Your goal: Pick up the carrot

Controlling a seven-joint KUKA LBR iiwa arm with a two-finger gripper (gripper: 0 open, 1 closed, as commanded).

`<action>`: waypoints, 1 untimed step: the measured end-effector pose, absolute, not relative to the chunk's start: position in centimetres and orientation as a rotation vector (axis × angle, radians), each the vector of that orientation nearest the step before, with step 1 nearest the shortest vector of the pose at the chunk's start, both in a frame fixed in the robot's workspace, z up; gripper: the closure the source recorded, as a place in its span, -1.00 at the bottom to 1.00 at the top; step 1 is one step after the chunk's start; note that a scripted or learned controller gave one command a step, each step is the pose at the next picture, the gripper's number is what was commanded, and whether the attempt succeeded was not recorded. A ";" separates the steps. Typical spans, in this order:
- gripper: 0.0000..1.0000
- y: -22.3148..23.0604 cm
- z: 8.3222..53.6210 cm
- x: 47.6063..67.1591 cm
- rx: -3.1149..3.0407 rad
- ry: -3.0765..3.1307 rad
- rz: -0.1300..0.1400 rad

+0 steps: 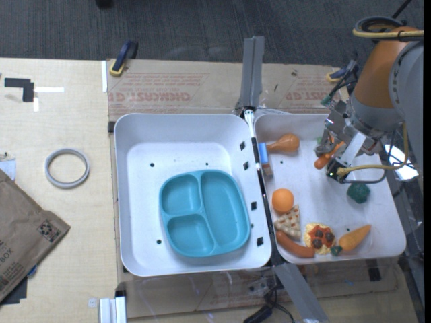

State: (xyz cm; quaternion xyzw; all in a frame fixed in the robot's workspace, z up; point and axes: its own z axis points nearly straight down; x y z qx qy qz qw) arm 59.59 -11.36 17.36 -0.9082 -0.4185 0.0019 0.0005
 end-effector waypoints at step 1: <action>1.00 -4.0 19.0 61.9 -2.817 -1.390 0.006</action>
